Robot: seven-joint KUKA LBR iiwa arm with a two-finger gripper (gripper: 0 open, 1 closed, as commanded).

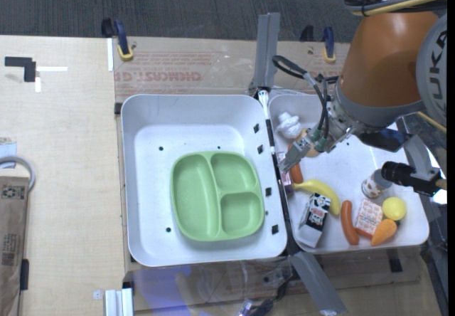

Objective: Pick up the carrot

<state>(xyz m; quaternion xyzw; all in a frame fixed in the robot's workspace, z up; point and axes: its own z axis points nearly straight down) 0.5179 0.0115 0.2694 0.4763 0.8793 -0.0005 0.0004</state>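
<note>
Reaching from the frame's right, the arm (387, 58) sets its gripper (293, 158), finger state indeterminable, at centre. Carrot (384, 231) lies lower right in the right bin (419, 236), beside the lemon (394, 208). Judged light, stiff, tapered: grasp the thick middle.

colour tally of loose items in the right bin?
Best read from the camera view:
Orange: 2, carrot, sausage-shaped piece
Yellow: 2, banana, lemon
White: 1, crumpled piece
Black-and-white: 1, carton
Red-and-white: 1, packet
Total: 7
</note>
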